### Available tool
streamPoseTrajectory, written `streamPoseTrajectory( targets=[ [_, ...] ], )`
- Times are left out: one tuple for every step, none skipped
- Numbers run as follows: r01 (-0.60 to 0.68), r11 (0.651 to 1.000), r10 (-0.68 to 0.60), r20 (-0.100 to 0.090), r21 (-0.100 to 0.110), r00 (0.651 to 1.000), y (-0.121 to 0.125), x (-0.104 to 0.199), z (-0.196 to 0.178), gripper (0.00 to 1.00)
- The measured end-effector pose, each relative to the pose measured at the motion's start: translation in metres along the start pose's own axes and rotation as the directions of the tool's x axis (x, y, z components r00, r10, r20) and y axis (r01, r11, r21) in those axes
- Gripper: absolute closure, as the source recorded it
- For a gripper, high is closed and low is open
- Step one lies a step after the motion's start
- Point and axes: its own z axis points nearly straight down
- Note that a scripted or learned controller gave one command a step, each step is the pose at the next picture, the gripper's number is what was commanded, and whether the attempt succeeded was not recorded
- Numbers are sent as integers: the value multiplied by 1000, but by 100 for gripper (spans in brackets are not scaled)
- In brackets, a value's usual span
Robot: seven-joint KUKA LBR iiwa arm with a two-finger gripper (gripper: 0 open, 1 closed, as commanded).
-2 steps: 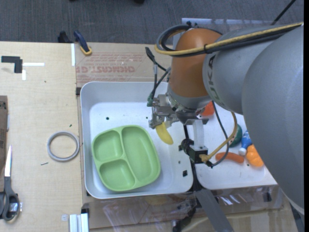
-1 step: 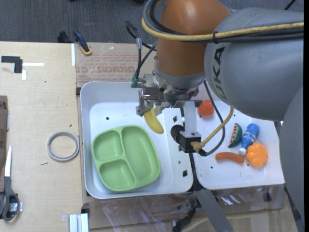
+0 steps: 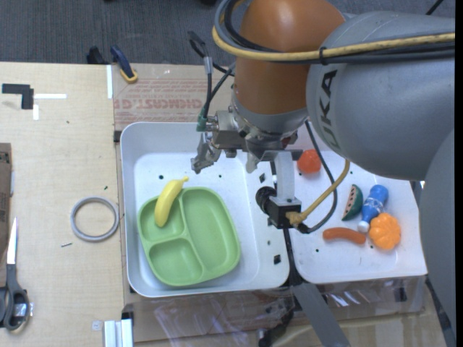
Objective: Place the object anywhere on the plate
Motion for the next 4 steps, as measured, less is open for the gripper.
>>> streamPoseTrajectory(
  targets=[
    [1, 1000, -1, 0, -1, 1000, -46, 28, -127, 0],
    [4, 1000, -4, 4, 3, 1000, -45, 28, -135, 100],
    [-1, 1000, 1, 0, 1, 1000, -46, -12, -127, 100],
    [-1, 1000, 1, 0, 0, 1000, -46, -27, -93, 100]
  ],
)
